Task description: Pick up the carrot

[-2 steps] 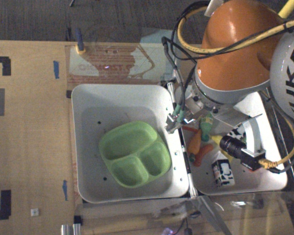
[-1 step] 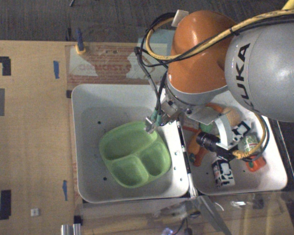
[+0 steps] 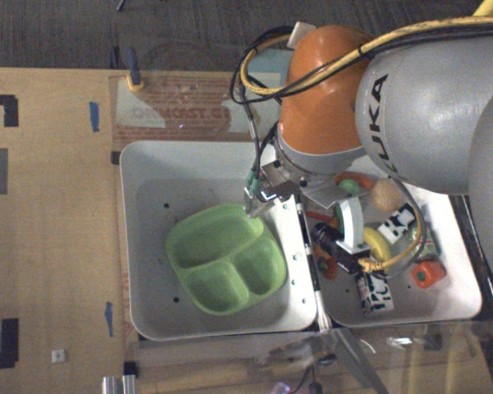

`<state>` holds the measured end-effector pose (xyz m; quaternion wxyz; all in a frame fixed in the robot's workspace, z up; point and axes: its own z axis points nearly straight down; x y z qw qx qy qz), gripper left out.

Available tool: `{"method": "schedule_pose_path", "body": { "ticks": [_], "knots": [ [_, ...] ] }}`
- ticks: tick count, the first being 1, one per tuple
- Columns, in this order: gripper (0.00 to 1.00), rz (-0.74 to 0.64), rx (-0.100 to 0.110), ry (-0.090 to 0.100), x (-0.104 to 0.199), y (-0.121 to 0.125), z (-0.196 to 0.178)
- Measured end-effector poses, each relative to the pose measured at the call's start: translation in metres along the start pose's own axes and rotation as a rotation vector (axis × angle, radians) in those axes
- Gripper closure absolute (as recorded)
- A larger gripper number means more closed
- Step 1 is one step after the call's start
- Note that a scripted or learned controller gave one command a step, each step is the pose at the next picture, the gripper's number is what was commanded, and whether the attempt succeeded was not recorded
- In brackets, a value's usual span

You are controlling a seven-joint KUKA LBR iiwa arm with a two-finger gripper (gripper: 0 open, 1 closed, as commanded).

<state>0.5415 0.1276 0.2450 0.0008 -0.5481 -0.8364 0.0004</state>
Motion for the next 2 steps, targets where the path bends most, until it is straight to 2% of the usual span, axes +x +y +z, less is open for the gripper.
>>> {"method": "schedule_pose_path", "body": {
  "ticks": [1, 2],
  "knots": [
    [1.00, -0.343, -0.006, -0.004, -0.042, 0.032, 0.012],
    [1.00, -0.333, -0.007, -0.004, -0.048, 0.048, -0.048]
  ]
}}
